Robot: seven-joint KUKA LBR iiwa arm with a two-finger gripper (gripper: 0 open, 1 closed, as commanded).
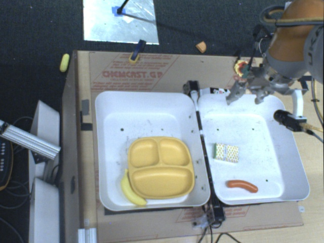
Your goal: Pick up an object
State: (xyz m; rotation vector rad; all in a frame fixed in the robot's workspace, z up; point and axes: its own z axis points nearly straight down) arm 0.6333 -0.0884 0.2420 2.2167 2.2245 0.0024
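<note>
Right bin: far half bare; sponge mid-floor, sausage by near wall, well apart.
Left bin: yellow tray and banana crowd near half; far half bare.

Arm at right, gripper open, empty

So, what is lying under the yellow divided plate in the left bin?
A banana pokes out from under the yellow divided plate, at its lower-left edge. Its upper part is covered by the plate, so I cannot see whether anything else lies beneath.
</note>
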